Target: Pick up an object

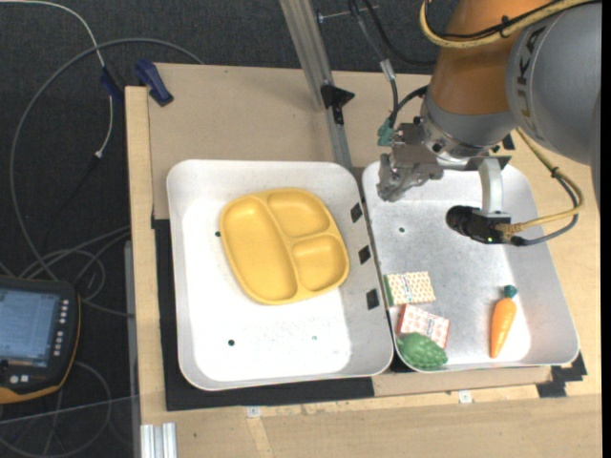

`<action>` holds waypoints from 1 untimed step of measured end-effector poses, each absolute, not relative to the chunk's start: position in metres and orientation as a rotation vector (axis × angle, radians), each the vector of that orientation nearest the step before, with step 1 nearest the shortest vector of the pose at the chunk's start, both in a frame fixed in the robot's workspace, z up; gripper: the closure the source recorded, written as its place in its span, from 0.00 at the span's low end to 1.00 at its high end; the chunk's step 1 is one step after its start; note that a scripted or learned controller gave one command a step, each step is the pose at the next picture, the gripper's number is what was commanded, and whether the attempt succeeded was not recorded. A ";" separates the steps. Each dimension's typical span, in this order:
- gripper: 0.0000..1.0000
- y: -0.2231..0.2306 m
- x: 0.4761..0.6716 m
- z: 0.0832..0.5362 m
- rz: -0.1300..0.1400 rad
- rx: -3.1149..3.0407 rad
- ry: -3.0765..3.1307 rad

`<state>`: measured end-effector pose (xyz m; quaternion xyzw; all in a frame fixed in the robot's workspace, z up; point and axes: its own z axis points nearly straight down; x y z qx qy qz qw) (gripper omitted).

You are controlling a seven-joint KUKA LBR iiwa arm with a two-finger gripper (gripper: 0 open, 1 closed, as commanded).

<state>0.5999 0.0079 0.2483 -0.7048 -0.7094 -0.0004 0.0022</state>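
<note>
Jaws (394, 181): spread or pressed together, cannot tell; nothing visibly pinched. Orange plastic carrot (502, 322) well apart from jaws. Risk: descent here meets bare right white bin (458, 265) floor, empty grasp.

two white bins (191, 256), one yellow plate (282, 246), one carrot (502, 322), two packets (410, 287)

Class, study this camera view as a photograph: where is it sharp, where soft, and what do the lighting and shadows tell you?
Camera view: even overhead light, no harsh glare on the white bins; the yellow divided plate and toy carrot are crisp with faint shadows; the end effector looks slightly soft; the dark floor around the bench is dim.
</note>
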 end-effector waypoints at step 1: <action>1.00 0.053 0.577 0.241 0.002 -2.211 -2.224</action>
